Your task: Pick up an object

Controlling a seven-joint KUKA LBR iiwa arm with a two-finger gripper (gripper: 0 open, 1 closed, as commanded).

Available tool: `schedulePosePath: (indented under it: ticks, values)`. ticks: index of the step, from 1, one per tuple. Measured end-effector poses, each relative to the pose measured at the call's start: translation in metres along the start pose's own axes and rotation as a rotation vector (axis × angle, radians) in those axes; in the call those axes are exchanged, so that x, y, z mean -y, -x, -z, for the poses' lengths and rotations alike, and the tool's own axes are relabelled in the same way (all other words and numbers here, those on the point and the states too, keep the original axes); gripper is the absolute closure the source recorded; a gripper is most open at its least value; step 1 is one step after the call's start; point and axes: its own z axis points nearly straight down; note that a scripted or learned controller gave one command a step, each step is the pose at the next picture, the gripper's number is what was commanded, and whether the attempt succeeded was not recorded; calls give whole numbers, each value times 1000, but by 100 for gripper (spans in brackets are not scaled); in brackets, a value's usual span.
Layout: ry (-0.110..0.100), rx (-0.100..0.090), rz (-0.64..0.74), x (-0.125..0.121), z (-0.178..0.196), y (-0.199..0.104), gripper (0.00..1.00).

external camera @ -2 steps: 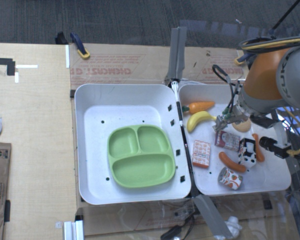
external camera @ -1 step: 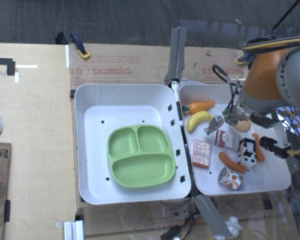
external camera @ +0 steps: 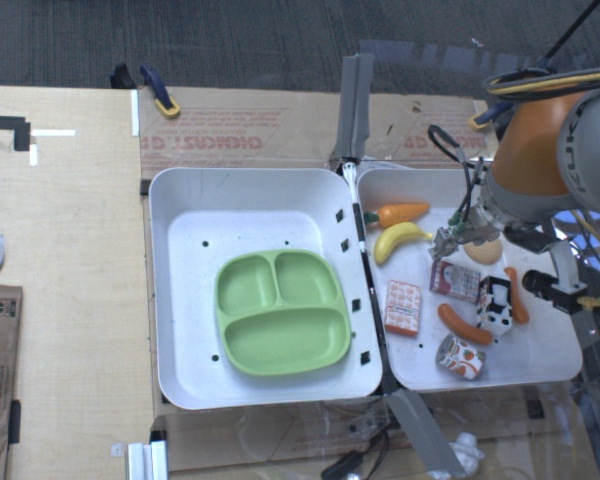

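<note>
One banana (external camera: 400, 239) lies just left of jaws

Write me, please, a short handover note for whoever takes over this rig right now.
Gripper: low over the right bin, just above the pink packet; grip state unclear.
Right bin holds a banana, carrot, sausage, small box, cow toy and cup.
Left bin holds a green divided plate.
Done: nothing visibly lifted.
Left: grasp and raise one object.
</note>
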Motion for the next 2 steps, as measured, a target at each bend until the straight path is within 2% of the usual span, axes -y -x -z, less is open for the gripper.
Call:
schedulePosePath:
  ticks: [1, 2]
  values:
    - [0, 0, 0, 0, 0, 0, 0]
    - [-1, -1, -68, -68, -19, 8, 0]
